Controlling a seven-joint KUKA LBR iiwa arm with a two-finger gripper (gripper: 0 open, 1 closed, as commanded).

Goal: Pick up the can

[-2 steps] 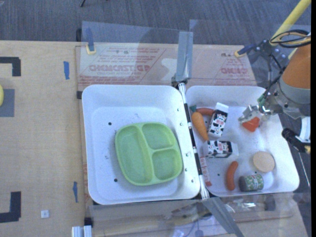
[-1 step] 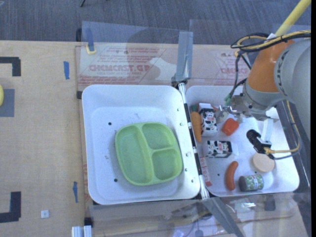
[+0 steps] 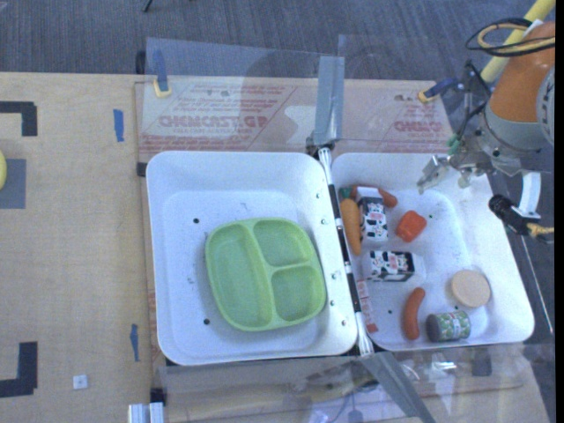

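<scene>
The can (image 3: 449, 326), small with a green patterned label, lies on its side in the near right corner of the right bin (image 3: 493, 236). My gripper (image 3: 445, 173) hangs over the far right part of that bin, well away from the can and above the bin floor. Its fingers stand open with nothing between them. The grey arm with its orange band (image 3: 520, 86) reaches in from the upper right.
Beside the can are a tan round disc (image 3: 470, 288) and a red sausage (image 3: 411, 313). Two cow-print cartons (image 3: 374, 219) (image 3: 390, 265), a carrot (image 3: 352, 223) and a red-orange piece (image 3: 411, 226) sit along the bin's left side. A green divided plate (image 3: 264, 273) fills the left bin (image 3: 176, 192).
</scene>
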